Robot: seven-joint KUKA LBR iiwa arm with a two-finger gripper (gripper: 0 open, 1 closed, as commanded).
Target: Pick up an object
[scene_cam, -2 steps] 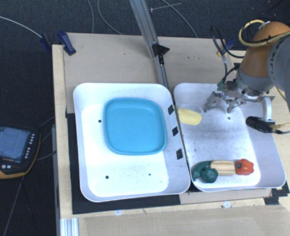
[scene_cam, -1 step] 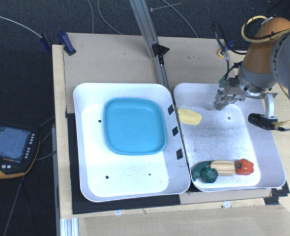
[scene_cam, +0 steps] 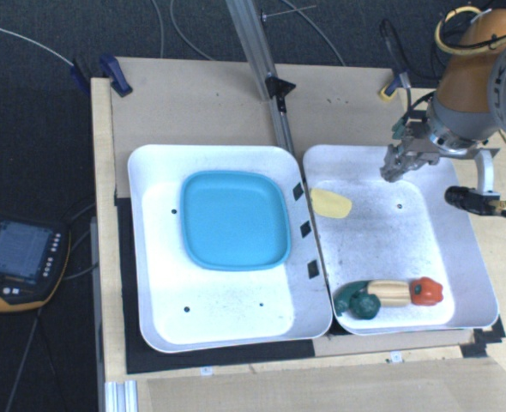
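Risk of an empty grasp — end effector (scene_cam: 396, 166), grip state unclear, hangs upper right, apart from the yellow piece (scene_cam: 331, 202).

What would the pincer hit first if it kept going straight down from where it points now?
Probably bare bin floor: the pincer points down over the far part of the right bin, with the yellow piece off to its side. Depth is hard to judge.

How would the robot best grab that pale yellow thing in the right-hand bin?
Probably from straight above, fingers closing across its narrower width. The yellow piece lies flat and alone near the left wall of the right bin, so its right side is open. The gripper hangs above the bin's far end.
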